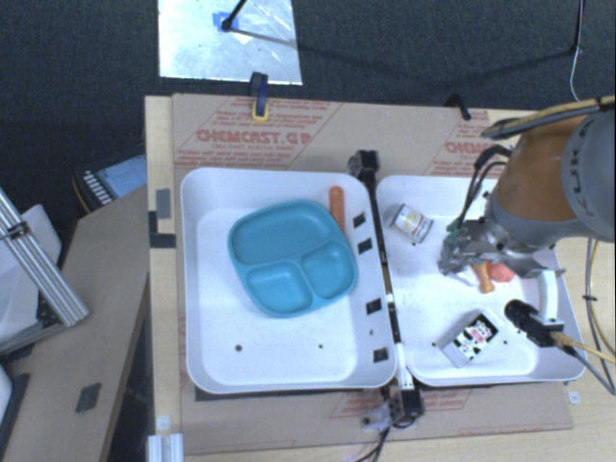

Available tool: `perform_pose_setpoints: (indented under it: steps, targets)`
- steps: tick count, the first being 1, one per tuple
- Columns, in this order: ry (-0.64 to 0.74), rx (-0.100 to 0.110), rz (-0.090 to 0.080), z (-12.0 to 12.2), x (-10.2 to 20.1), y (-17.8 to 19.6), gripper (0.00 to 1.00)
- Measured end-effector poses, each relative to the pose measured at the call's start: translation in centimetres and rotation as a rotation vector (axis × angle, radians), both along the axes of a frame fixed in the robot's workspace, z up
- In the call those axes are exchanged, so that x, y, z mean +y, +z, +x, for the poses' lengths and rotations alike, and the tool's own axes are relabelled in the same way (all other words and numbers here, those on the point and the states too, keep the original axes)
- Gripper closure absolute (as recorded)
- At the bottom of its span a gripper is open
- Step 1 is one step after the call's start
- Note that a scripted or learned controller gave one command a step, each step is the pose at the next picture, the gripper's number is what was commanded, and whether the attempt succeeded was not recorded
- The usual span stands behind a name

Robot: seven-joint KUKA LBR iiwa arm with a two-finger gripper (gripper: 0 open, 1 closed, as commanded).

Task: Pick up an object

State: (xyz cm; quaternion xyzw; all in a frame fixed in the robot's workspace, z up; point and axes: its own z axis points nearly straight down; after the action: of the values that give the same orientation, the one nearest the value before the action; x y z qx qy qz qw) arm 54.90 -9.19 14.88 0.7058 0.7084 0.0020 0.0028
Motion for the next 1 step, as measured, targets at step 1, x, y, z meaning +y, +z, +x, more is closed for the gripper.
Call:
perform_pose_setpoints:
  steps: [1]
  targets:
    - [0.000,-0.001,0.000,0.17,-0.75,6.18,1.00]
